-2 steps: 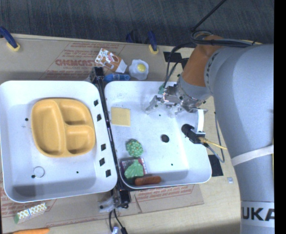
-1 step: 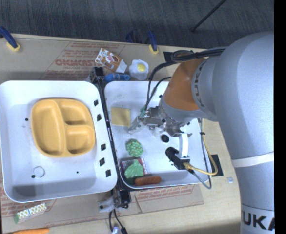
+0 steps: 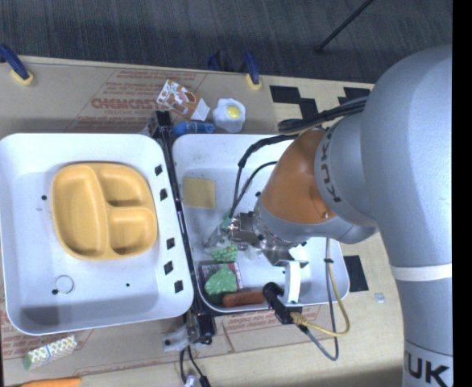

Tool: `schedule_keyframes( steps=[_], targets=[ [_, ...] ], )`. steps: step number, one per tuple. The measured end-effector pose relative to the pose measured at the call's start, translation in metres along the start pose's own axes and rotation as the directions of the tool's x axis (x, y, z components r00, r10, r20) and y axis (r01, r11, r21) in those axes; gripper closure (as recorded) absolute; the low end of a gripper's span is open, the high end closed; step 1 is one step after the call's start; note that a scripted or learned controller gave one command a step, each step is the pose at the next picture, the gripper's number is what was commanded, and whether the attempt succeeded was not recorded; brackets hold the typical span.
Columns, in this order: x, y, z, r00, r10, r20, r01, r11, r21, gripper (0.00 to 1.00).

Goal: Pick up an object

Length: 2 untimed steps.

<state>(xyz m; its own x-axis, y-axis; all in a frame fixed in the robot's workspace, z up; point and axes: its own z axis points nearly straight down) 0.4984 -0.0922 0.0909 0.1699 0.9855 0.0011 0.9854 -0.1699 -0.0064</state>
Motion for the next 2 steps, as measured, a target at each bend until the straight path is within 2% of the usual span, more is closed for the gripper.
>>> schedule_keyframes(
  steps=[1, 2],
  targets=[
    [0.0, 0.0, -0.01, 1.0, -0.005, 0.0, 0.005, 1.0, 0.001, 1.0],
    [0.025, -0.017, -0.1, 0.903, 0.431, -0.001, -0.431, 0.902, -0.001, 1.0]
  ],
)
